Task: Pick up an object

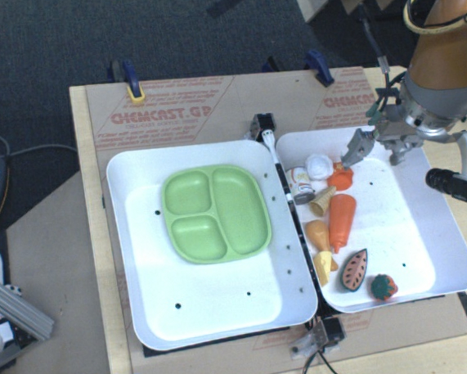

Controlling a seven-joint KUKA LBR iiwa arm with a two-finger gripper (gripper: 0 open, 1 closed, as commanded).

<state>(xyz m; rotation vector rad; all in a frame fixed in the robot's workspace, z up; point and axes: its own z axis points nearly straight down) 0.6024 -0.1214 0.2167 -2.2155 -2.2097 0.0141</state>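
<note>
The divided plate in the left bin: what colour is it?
Light green, seen in the camera view.

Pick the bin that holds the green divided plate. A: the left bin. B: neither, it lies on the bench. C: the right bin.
A: the green plate lies flat inside the left bin, while the right bin holds the toy foods, such as the carrot.

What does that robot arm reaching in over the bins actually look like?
The arm is a thick rounded body with a broad orange band, ending in a grey metal wrist. From it stick out slim grey fingers forming the gripper. A thin cable runs along its upper side.
</note>
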